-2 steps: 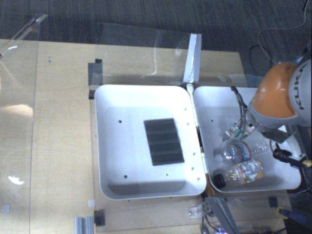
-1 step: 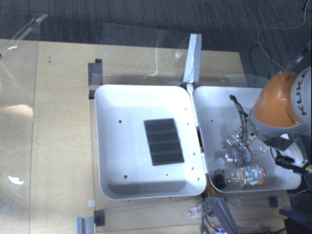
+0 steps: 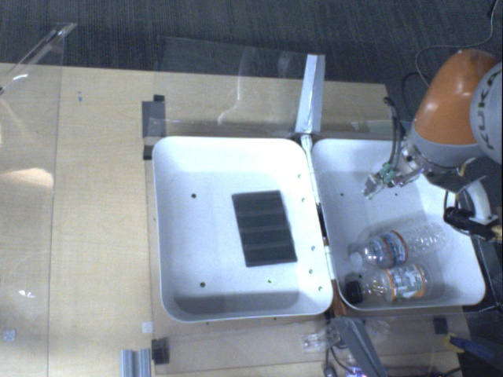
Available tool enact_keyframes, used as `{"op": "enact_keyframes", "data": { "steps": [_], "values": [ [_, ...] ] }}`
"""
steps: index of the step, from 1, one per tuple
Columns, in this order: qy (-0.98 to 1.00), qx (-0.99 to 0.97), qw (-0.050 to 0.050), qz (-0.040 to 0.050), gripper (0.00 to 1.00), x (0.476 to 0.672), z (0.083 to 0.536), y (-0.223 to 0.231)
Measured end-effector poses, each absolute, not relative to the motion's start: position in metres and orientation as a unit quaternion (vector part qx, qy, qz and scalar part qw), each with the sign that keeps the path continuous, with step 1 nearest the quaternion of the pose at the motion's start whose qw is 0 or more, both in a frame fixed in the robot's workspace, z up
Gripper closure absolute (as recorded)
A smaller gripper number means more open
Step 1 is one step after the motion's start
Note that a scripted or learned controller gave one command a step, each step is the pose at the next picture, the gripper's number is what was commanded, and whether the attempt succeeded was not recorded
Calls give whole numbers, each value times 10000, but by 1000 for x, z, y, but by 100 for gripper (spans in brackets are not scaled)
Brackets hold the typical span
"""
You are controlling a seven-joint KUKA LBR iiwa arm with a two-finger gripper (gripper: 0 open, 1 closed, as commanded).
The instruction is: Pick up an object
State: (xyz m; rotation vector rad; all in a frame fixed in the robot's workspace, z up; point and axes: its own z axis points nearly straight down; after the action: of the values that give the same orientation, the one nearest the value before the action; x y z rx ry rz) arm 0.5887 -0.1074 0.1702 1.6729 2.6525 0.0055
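My gripper (image 3: 376, 184) hangs over the upper middle of the right bin (image 3: 343, 171), reaching in from the right under the arm's orange band. Two clear plastic bottles lie in that bin's near half, below the gripper and apart from it. One bottle (image 3: 391, 249) has a blue label and a white cap pointing left. The other bottle (image 3: 395, 282) lies nearer the front wall with a black cap at its left end. A dark ribbed rectangular block (image 3: 264, 227) lies flat in the middle of the left bin (image 3: 177, 210).
The bins' shared walls (image 3: 314, 210) run between the two sides. A clear panel with a metal post (image 3: 310, 93) stands behind the bins. Black cables (image 3: 465, 214) hang by the arm at the right bin's right edge. Bare wooden bench (image 3: 78, 210) stretches to the left.
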Motion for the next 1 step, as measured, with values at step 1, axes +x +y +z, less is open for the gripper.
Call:
{"op": "enact_keyframes", "data": {
  "steps": [1],
  "values": [
    [8391,5439,22,14,100,568,189,-99]
  ]
}}
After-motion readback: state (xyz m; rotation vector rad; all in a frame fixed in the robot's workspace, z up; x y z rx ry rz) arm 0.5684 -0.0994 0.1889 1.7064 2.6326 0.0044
